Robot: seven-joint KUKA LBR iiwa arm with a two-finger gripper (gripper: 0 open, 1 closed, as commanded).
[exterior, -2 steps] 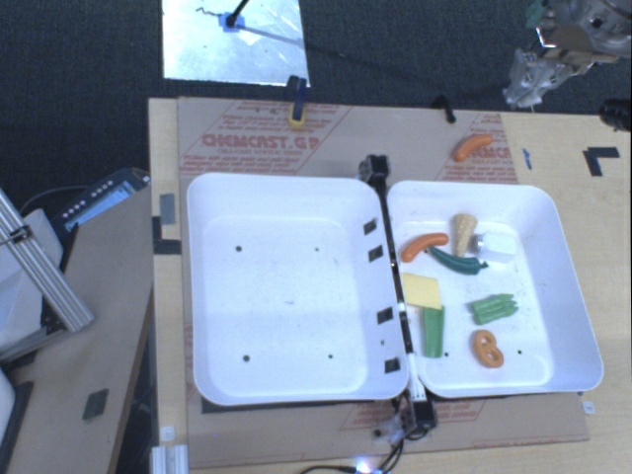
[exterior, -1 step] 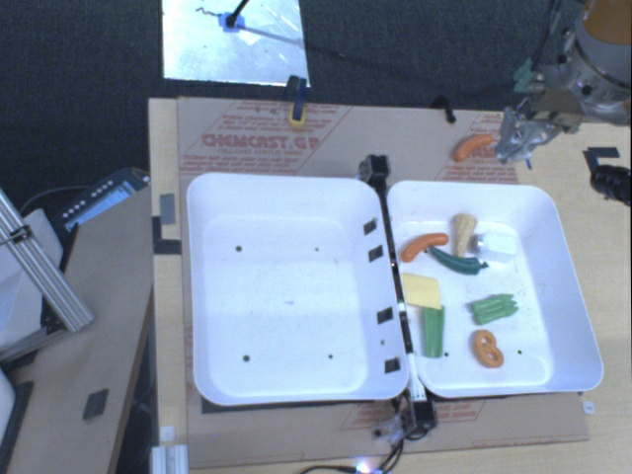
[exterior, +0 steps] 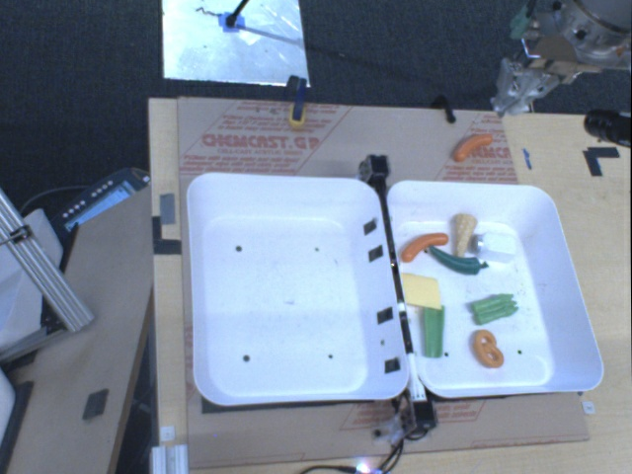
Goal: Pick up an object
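The right bin (exterior: 553,215) holds several toy foods: an orange sausage (exterior: 425,246), a beige cone-like piece (exterior: 463,233), a dark green chilli (exterior: 456,261), a yellow cheese wedge (exterior: 421,290), a green stick (exterior: 434,331), a green ridged vegetable (exterior: 494,308), a brown pretzel (exterior: 486,348) and a pale clear piece (exterior: 497,244). Another orange sausage (exterior: 473,147) lies on the cardboard behind the bin. My gripper (exterior: 513,92) hangs high at the upper right, well behind the right bin and above the bench's back edge, with nothing visible in it.
The left bin (exterior: 212,200) sits beside the right one, joined by a black clipped divider (exterior: 387,265). A yellow and blue clamp (exterior: 296,102) stands at the cardboard's back edge. A shiny sheet (exterior: 233,28) lies further back on the dark floor.
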